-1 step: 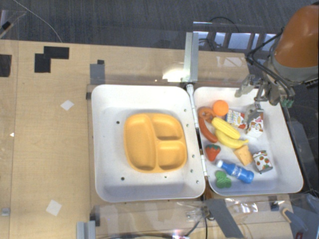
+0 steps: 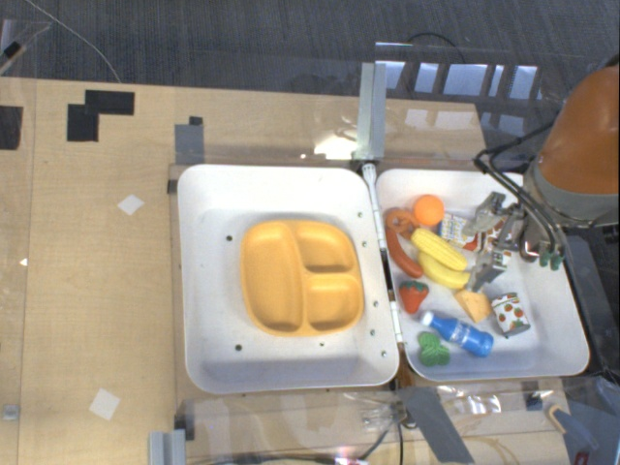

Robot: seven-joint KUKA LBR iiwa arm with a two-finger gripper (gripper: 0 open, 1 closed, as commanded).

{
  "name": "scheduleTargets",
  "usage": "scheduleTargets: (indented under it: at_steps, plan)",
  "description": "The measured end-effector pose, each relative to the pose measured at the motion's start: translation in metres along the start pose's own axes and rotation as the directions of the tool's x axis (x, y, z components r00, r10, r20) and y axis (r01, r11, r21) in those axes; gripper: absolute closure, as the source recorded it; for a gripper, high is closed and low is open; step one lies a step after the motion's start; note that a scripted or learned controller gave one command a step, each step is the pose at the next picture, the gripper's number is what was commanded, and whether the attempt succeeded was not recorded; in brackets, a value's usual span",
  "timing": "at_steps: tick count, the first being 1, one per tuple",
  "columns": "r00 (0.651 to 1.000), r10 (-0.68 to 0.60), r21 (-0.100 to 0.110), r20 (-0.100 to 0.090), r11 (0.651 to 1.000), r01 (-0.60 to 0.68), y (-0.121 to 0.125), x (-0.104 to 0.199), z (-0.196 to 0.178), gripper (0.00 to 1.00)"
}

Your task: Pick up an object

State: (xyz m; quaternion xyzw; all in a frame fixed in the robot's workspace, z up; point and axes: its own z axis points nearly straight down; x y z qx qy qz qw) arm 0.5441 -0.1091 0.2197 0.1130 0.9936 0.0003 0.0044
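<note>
Tool above bananas, right bin

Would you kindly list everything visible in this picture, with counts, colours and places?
bins: 2, white, side by side on the bench
divided plate: 1, yellow, in the left bin
banana: 1, yellow, right bin
orange: 1, orange, right bin, far side
sausage: 1, red-brown, right bin, along its left wall
strawberry: 1, red, right bin
bottle: 1, blue, right bin, near side
green toy: 1, green, beside the bottle
cheese wedge: 1, pale yellow, right bin
small carton: 1, white with spots, right bin
arm: 1, grey and orange, from the right
gripper: 1, over the right bin
</note>
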Motion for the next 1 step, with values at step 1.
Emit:
scheduleTargets:
  at_steps: [1]
  plan:
    - [0.954, 0.299, 0.003, -0.007, 0.954, -0.299, -0.0139, -0.0106, 0.1227, 0.00]
